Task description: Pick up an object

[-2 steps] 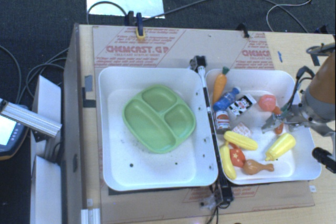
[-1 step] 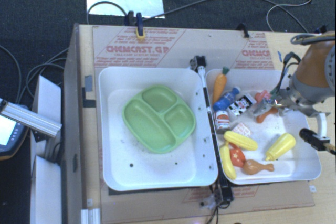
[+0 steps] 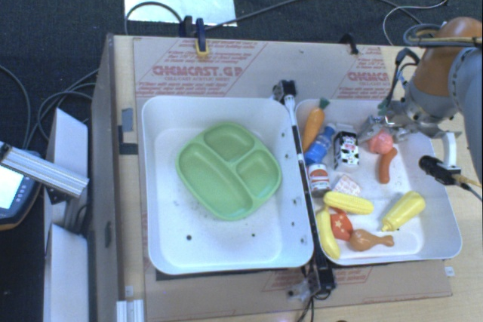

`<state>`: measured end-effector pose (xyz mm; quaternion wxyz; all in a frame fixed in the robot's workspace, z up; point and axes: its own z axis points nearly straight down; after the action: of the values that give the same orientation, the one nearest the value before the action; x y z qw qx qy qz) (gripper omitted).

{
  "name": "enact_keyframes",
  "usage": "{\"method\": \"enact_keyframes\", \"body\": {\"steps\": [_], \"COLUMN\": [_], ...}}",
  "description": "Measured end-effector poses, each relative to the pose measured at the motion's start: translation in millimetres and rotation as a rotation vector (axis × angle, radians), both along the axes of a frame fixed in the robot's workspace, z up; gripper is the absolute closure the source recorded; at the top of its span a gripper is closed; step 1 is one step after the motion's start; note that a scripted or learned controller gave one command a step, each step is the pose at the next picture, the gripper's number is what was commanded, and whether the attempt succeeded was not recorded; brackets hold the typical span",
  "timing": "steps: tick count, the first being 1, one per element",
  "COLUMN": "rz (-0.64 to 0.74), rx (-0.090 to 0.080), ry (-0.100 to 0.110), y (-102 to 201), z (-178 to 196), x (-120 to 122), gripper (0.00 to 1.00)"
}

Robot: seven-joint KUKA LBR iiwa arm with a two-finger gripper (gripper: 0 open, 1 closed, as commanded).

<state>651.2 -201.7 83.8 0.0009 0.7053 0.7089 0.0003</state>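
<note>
My gripper (image 3: 386, 126) hangs low over the far right part of the right bin (image 3: 447, 249), reaching in from the right. Directly under it lies a pink toy (image 3: 381, 142), touching or nearly touching the tool. A red-orange sausage (image 3: 386, 164) lies just in front of the pink toy. I cannot see anything lifted off the bin floor. Further left in that bin are a carrot (image 3: 314, 124), a blue bottle (image 3: 321, 145) and a black-and-white toy (image 3: 347, 150).
The right bin's front half holds a small can (image 3: 319, 180), a yellow corn cob (image 3: 349, 202), a yellow squeeze bottle (image 3: 402, 210), a red tomato (image 3: 341, 225) and a drumstick (image 3: 368, 240). A green divided plate (image 3: 226, 171) lies in the left bin (image 3: 167, 241).
</note>
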Motion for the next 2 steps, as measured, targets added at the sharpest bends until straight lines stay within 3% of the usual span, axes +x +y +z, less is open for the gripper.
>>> {"method": "enact_keyframes", "body": {"steps": [1, 2], "rz": [0.0, -0.002], "rx": [0.001, -0.001], "ry": [-0.001, -0.002], "y": [52.2, 36.4], "z": [0.4, 86.7], "x": [18.3, 18.5], "gripper": [0.0, 0.0]}}
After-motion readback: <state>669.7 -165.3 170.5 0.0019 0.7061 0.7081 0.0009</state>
